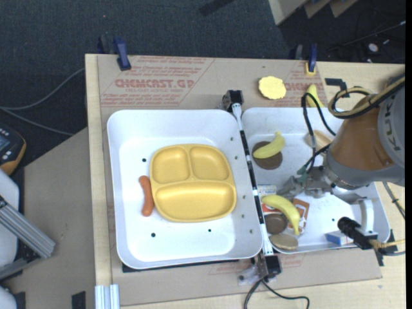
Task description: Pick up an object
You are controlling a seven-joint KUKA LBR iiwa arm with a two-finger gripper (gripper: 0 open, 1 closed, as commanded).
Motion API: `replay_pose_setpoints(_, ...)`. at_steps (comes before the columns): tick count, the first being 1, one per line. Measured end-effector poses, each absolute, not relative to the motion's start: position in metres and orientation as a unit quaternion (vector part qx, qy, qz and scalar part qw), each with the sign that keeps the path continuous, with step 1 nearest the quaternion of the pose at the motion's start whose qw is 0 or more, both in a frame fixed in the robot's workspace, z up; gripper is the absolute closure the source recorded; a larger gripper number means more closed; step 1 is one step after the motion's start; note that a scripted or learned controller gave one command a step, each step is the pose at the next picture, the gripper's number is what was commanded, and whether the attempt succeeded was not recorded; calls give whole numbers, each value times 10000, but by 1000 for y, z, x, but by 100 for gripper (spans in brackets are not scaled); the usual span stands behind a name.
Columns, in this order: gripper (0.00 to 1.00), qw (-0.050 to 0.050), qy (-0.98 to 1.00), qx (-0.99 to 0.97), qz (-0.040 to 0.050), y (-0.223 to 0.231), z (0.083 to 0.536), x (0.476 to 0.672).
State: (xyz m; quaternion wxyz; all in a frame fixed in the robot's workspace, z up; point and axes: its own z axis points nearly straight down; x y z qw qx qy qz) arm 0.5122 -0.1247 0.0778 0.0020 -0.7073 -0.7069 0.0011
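Observation:
My gripper (301, 183) hangs low over the middle of the right bin (360, 122), just above and to the right of a yellow banana (282, 205). That banana lies beside an orange and white packet (302, 212). A second banana (271, 145) rests on a brown disc (266, 160) at the bin's far left. Near the front edge sit another brown disc (275, 223), a tan disc (284, 241) and a small blue block (334, 239). Nothing visible is lifted off the bin floor.
The left bin (129, 237) holds a yellow divided plate (193, 183) and an orange sausage (147, 196) to its left. A yellow disc (272, 87) lies on the bench behind the right bin. The arm's orange band (360, 148) covers the right bin's far right part.

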Motion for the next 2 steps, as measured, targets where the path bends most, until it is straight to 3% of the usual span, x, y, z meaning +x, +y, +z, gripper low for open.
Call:
replay_pose_setpoints(1,100,-17,-7065,-7077,-9,-127,95,515)
replay_pose_setpoints(2,0,-104,-7043,-7098,13,-135,97,516)
